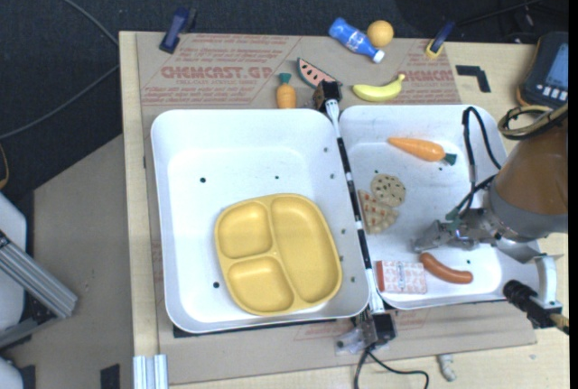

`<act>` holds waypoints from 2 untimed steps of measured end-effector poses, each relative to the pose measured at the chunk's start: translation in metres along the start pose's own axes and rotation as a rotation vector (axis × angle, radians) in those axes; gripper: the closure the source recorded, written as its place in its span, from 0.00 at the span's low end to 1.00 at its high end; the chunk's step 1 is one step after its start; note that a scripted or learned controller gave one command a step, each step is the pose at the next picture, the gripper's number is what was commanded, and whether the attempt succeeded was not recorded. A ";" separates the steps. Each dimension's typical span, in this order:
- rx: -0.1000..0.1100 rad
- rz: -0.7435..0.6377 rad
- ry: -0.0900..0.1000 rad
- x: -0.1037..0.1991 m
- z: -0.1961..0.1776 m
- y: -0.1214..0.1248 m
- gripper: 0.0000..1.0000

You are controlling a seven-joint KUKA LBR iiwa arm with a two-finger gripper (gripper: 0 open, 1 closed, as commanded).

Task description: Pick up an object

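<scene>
My gripper (440, 236) hangs low over the right bin (482, 133), near its right front, on the grey arm (533, 189) that comes in from the right. Just in front of it lies a red sausage (446, 270). A red and white packet (400, 277) lies left of the sausage. A waffle (377, 214) and a cookie (388, 189) lie left of the gripper, near the bin's left wall. An orange carrot (417, 148) lies at the back of the bin. I see nothing held.
A yellow divided plate (275, 252) sits in the left bin (181, 198). Behind the bins lie a banana (377, 89), a blue bottle (354, 39), an orange (380, 32), a watermelon slice (312, 72) and a small carrot toy (286, 95). A black cable (471, 139) loops over the right bin.
</scene>
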State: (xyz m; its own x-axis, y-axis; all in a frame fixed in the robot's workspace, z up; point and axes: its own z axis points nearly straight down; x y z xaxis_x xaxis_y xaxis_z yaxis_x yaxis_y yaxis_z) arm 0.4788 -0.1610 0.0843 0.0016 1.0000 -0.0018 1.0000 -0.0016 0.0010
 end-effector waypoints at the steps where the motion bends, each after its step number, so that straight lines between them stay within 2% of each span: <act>1: 0.002 -0.003 0.003 0.049 -0.016 0.000 0.00; 2: 0.000 0.000 -0.001 -0.031 -0.010 0.028 0.00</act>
State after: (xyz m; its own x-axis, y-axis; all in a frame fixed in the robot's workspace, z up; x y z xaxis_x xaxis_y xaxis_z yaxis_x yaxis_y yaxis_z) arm 0.5068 -0.1916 0.0947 0.0014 1.0000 -0.0023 1.0000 -0.0014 0.0013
